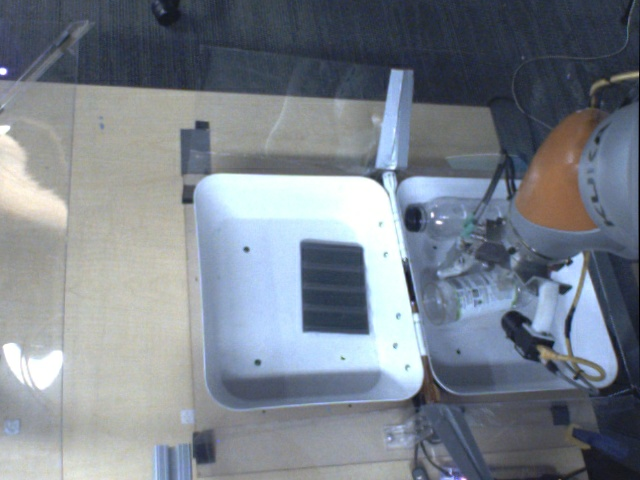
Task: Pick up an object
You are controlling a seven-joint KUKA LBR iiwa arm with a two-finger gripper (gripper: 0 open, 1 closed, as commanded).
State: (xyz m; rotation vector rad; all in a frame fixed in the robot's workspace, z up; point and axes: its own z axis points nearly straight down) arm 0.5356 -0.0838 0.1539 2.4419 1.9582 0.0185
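Camera view, tool [478, 253] over clear bottles [470, 296]

Two bins sit side by side on the worktop [110, 298]. The left bin [240, 298] has a flat ridged pad [334, 287] lying in its middle. The right bin [475, 363] has two bottles in it, one bottle [440, 214] behind the other bottle [468, 297].

Robot arm [600, 183]: rounded grey housing with a broad, glossy orange band [557, 183] above the wrist. Below the band, dark metal wrist hardware carries a white block, black cabling and a looped yellow cable [575, 366].
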